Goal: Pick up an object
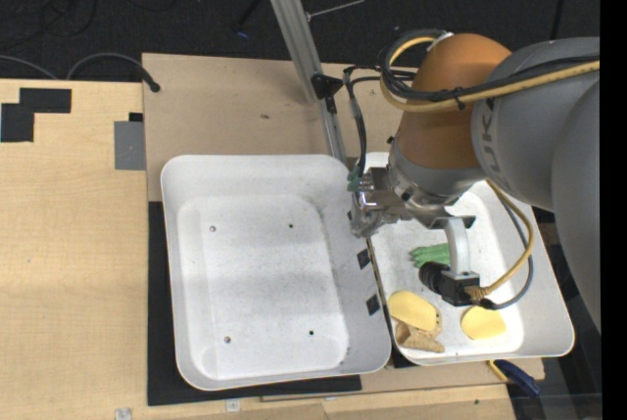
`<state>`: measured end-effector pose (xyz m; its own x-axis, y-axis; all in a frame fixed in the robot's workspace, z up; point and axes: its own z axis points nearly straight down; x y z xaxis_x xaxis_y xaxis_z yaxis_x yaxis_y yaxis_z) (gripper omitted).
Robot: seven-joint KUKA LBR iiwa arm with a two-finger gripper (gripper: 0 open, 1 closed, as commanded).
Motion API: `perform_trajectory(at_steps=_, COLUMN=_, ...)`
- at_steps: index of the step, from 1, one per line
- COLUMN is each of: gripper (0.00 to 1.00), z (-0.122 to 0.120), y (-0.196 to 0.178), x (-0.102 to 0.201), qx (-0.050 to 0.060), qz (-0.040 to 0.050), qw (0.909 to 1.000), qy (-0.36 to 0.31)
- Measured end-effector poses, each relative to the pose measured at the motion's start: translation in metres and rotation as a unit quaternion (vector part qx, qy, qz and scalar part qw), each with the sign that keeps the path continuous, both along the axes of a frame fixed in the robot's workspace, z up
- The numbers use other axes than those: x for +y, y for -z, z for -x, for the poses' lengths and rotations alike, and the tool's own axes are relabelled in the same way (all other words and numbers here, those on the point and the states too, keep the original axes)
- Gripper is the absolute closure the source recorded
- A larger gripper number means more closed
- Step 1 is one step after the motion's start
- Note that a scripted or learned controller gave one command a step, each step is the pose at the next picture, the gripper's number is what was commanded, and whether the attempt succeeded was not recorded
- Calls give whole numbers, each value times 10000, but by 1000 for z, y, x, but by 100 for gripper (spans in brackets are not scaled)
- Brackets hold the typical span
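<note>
Covering right bin (549,330), arm (460,115); green thing (429,256) part-hidden

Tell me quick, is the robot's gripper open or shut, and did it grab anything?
Gripper: cannot tell whether it is open or shut. It is low at the left edge of the right-hand bin, and nothing can be seen held.

Nothing legible anywhere: no text, label, brand, number or sign to be read on the left bin (196,181), the right bin (551,335), the table (225,105) or the arm (554,129).
</note>
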<state>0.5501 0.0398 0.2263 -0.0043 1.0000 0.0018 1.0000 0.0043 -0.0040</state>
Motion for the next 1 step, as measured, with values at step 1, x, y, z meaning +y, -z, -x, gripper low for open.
perform_trajectory(at_steps=1, gripper=100, z=-15, y=6, x=42, qx=-4, qz=4, qw=10000, qy=7)
